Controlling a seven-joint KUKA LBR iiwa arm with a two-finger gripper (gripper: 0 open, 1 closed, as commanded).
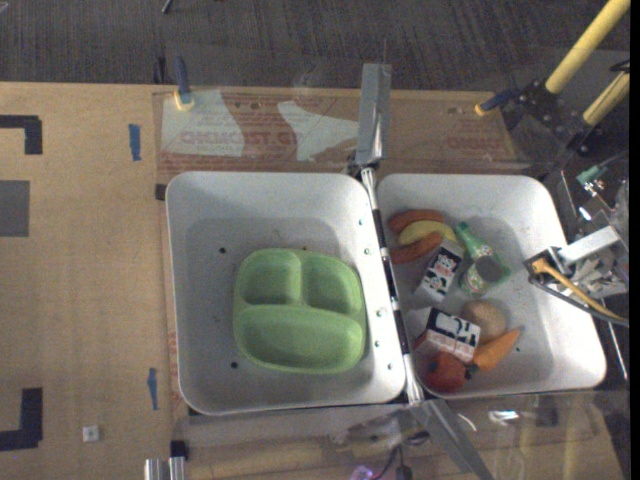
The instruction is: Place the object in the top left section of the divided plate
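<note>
From my remote seat this reads as a robotics lab, not a home or kitchen. I see a plywood bench (80, 268) marked with black tape corners (22, 133) and blue tape strips (134, 141), the sort of fiducial marking used for test cells. Two shallow white bins (195, 208) sit side by side, joined by a metal strip (373, 118). The right bin holds plastic toy food: a banana (425, 232), a carrot (498, 348), small cartons (439, 272). A green divided plate (299, 310) lies in the left bin. Beyond the bench I see grey office carpet (300, 18) and yellow-padded stand legs (590, 33).
</note>
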